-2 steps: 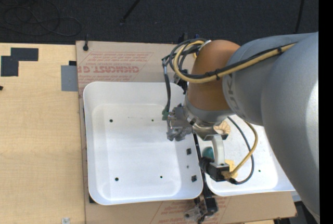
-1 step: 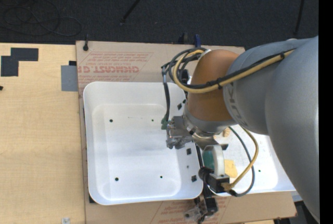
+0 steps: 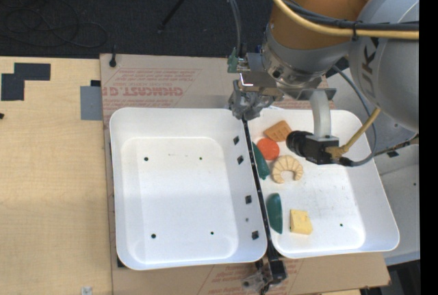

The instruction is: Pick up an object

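- In the camera view, at the far end of the wall shared by the two bins, the gripper (image 3: 248,106) is hanging low over the rim. Whether it is spread or closed up I cannot tell, as the wrist is hiding its tips.
- Nothing is showing in its grasp, so I am judging that the pick is not yet made.
- The right bin (image 3: 369,218) is holding all the candidates: a tan cracker (image 3: 277,131), a red tomato (image 3: 268,148), a croissant (image 3: 287,168), a long green pod (image 3: 260,162) lying along the dividing wall, a second green piece (image 3: 274,211) and a yellow cheese block (image 3: 300,222).
- The cracker is sitting nearest, just beside the gripper toward the near edge and slightly right, with the tomato touching or almost touching it on the near side.
- The pod's long axis is running parallel to the wall and pressing close to it, leaving little room on that side.
- The cracker looks the likelier target, calling for a short move into the bin.
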Available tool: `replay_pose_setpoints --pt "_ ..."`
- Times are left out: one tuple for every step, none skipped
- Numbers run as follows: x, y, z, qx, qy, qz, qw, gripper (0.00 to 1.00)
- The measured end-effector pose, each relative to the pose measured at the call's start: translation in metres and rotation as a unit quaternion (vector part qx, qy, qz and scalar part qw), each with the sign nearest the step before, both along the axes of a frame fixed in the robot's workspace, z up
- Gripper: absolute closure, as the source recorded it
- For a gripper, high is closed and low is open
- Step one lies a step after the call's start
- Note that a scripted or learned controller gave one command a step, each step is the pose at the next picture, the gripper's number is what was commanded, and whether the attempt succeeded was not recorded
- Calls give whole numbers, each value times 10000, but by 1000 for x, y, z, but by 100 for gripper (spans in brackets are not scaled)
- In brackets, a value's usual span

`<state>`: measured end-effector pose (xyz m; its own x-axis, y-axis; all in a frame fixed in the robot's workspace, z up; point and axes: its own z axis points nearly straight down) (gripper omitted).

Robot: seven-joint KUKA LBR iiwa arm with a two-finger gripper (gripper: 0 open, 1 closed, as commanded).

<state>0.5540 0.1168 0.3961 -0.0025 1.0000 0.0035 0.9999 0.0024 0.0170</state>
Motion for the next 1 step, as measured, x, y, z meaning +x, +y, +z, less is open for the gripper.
replay_pose_setpoints --pt "-23 86 -89 -24 145 27 9999 100"
